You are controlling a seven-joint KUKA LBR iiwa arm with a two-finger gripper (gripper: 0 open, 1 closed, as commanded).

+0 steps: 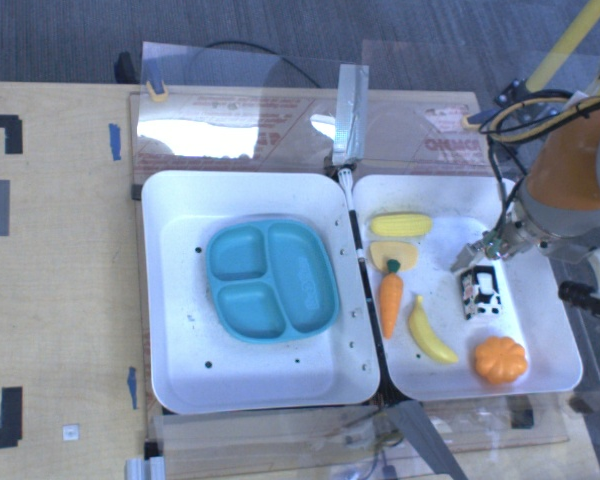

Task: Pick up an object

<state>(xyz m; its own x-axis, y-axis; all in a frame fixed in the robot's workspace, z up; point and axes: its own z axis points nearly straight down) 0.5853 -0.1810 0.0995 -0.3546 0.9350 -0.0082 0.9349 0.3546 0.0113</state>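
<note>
My gripper (478,256) hangs low over the middle of the right bin (555,298), reaching in from the right under the orange-banded wrist. Just below it in the picture lies a small black-and-white object (481,294), close to the gripper's tip; whether they touch I cannot tell. To its left are a yellow corn cob (400,225), a yellow wedge (396,255), an orange carrot (390,305) and a yellow banana (431,334). An orange pumpkin (500,360) sits at the bin's front right.
The left bin (170,298) holds a blue divided plate (272,279). A clear panel and a metal post (350,113) stand behind both bins. Yellow cables (520,108) loop near the arm at the upper right.
</note>
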